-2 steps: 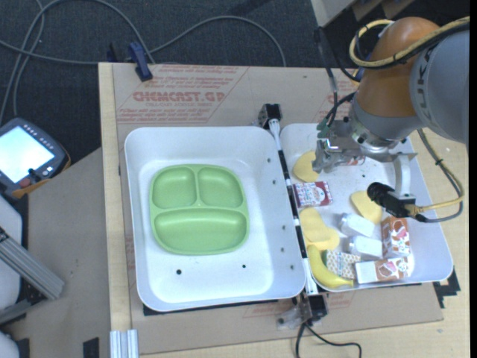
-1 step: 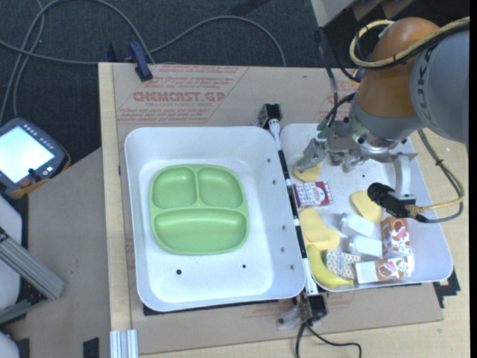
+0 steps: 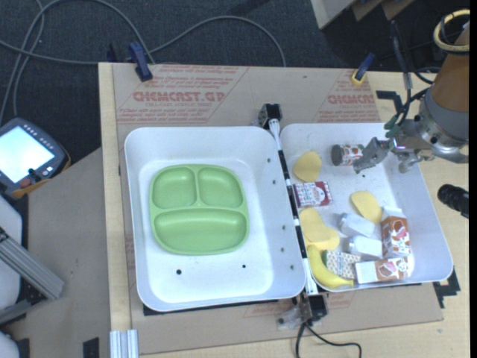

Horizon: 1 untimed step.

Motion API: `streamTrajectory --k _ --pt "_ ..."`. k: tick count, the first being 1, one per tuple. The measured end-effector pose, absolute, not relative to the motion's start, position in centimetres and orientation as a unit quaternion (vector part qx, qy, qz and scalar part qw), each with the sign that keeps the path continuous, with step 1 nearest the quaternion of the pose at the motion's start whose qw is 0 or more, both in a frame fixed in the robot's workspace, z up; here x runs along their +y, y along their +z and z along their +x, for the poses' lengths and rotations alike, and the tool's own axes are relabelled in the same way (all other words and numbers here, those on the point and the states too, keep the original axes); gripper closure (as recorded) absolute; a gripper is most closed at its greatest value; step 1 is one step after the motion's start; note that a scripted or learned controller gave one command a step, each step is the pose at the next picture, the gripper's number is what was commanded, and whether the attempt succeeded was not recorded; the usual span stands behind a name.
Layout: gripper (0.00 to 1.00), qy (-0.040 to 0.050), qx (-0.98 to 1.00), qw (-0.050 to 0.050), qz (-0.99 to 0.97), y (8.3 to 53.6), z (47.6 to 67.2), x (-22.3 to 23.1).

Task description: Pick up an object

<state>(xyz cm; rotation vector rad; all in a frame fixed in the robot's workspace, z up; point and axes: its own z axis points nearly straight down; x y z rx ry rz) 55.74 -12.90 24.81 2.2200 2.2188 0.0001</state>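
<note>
The right bin (image 3: pixel 436 222) holds several small items: a dark little can with a red and white label (image 3: pixel 346 154), three yellow pieces (image 3: pixel 307 165) (image 3: pixel 365 203) (image 3: pixel 319 230), a red packet (image 3: pixel 313 194), a banana (image 3: pixel 328 273), a clear white bottle (image 3: pixel 356 226) and a red and orange carton (image 3: pixel 395 245). My gripper (image 3: pixel 385 160) hangs over the bin's far right corner, just right of the little can. It is open, one finger (image 3: pixel 367 159) reaching toward the can, and nothing lies between the fingers.
The left bin (image 3: pixel 141 259) carries a green divided plate (image 3: pixel 199 207). A black ridge (image 3: pixel 287 192) separates the two bins. Cables and a screen device (image 3: pixel 26 155) lie off the bench at the left.
</note>
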Motion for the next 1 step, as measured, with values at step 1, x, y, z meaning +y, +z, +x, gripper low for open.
streamTrajectory --k 1 --pt "0.00 -0.0005 0.707 0.000 0.708 14.80 53.91 -17.63"
